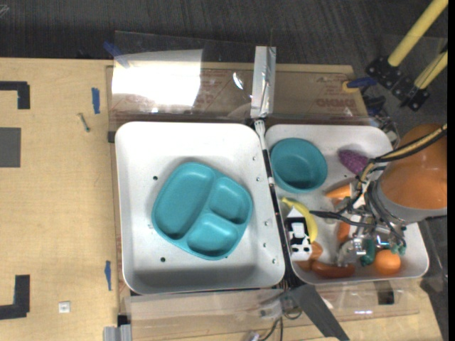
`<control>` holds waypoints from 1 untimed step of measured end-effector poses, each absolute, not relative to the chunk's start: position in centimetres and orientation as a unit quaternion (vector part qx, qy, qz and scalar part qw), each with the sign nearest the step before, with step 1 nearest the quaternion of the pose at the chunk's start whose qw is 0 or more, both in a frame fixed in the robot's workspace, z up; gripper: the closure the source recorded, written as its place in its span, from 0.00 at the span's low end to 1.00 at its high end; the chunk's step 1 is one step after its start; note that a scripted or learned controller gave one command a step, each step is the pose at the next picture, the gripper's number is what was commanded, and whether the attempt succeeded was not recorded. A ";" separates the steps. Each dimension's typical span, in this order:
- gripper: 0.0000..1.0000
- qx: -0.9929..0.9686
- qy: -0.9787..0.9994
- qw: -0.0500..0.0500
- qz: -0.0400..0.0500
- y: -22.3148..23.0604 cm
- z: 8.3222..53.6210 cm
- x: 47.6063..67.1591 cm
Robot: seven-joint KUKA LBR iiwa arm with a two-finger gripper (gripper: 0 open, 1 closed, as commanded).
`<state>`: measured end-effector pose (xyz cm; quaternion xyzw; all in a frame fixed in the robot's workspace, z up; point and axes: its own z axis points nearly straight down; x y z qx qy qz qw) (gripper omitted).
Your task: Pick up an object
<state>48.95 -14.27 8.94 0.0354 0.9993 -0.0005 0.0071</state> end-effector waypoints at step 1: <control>0.00 0.061 0.998 0.007 -0.001 -13.3 8.9 55.9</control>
